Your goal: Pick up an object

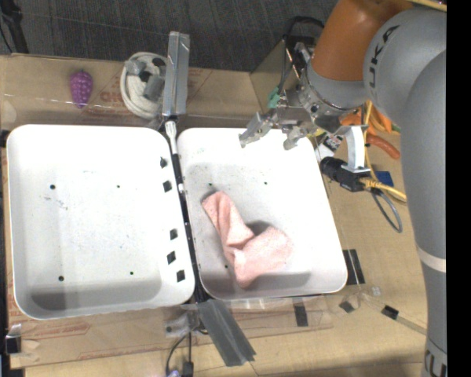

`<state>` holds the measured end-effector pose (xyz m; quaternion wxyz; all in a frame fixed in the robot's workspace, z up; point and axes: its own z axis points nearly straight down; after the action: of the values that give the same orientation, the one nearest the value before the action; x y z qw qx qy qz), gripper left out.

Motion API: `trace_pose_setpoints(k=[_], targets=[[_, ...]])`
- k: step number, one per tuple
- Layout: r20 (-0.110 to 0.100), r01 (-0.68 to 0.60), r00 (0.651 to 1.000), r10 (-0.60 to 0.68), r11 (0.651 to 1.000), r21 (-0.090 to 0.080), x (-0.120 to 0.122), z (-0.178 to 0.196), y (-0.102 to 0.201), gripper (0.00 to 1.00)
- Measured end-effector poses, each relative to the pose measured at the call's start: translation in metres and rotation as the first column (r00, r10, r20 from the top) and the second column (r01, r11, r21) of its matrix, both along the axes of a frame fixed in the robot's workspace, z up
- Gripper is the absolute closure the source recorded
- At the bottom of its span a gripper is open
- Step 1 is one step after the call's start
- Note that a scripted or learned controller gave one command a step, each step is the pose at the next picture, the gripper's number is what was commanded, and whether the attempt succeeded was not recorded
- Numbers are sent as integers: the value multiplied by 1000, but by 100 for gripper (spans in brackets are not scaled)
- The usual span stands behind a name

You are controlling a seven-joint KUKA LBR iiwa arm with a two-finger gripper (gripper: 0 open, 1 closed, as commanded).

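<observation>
Pink cloth point(246, 240) in right bin point(314, 210), well below open jaws.

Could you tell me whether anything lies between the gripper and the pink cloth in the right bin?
Nothing visible does. The gripper hangs over the far edge of the right bin, with its fingers spread apart and nothing between them. The pink cloth lies crumpled toward the bin's near side, and only bare white bin floor separates them.

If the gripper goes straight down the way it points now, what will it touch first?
Probably the bare white floor of the right bin near its far edge. The gripper hangs open above that spot, and the pink cloth lies nearer the camera. Depth is hard to judge.
</observation>
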<state>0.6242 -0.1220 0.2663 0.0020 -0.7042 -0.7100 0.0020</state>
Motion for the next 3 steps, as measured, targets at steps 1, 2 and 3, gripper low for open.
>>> trace_pose_setpoints(k=[1,2,3], targets=[[-2,-18,1000,18,1000,0,-14,-143,32,0],[0,84,996,-84,996,0,-69,-176,20,0],[-3,81,997,-81,997,0,-69,-166,20,100]])
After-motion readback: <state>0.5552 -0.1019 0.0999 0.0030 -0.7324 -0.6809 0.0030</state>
